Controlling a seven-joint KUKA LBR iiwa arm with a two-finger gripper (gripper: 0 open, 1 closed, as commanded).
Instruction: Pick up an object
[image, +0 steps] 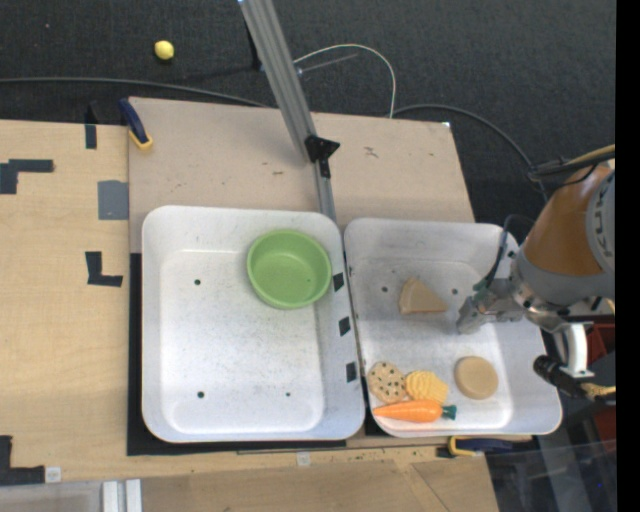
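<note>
Carrot (410, 411) in rt bin (520, 415), long axis left-right, green top pointing rt. Gripper (472, 318) near wedge (421, 298); grip state unclear.

Wooden bench (60, 300), dark carpet floor (480, 50) with cables, yellow ball (164, 49)

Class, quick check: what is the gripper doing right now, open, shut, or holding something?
Gripper: low in the right bin, beside the tan wedge; open or shut cannot be told, and nothing shows between its fingers.
</note>
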